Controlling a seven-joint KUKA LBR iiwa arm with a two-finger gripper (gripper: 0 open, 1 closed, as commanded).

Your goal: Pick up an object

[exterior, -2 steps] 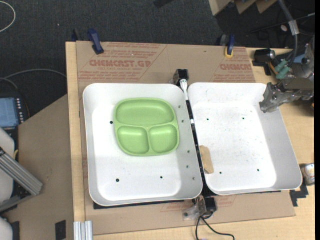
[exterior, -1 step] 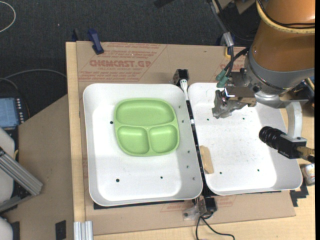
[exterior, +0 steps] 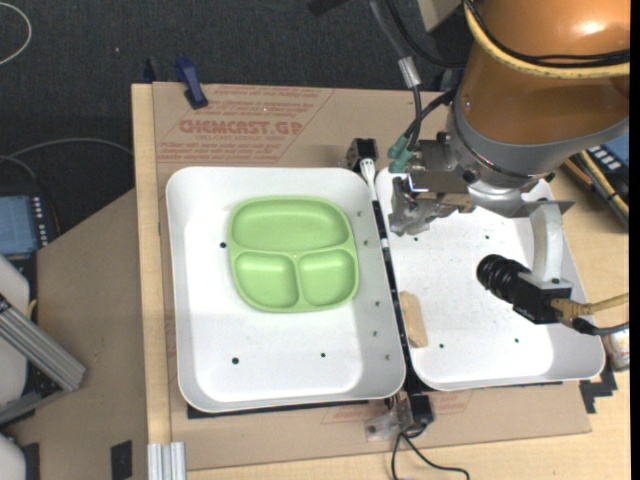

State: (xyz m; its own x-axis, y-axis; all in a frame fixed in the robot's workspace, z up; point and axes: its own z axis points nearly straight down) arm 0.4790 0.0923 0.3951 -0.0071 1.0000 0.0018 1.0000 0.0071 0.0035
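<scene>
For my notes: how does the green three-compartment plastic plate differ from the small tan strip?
The green three-compartment plate is far larger than the small tan strip. The plate lies in the middle of the left white bin; the strip lies by the left wall of the right white bin. The plate is rounded with wells, the strip slim and plain. Both lie flat, clear of the gripper.
</scene>
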